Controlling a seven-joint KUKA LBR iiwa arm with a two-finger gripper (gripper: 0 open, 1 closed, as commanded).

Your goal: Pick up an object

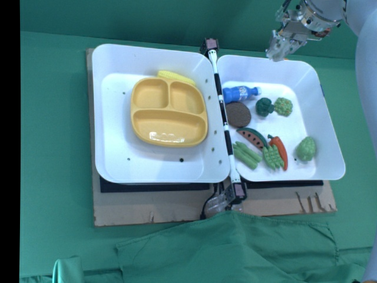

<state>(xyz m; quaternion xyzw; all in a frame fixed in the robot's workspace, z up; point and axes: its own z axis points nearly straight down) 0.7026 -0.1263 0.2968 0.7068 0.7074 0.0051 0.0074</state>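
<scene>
Blue plastic bottle (240, 92) lies in the right bin (327, 135), down and left of the tool (281, 50), its long axis running left-right with the cap pointing away from the divider. Tool hangs above the bin's far rim, nothing between its tips; whether it is spread or closed cannot be told. Grey arm (365, 34) comes in from the upper right, wrist pitched down toward the toys.

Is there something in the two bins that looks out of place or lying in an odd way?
One thing stands out: a yellow item, possibly toy corn, lies half hidden behind the far edge of the yellow tray in the left bin. All the other toy food lies loose in the right bin. Nothing looks spilled or damaged.
</scene>
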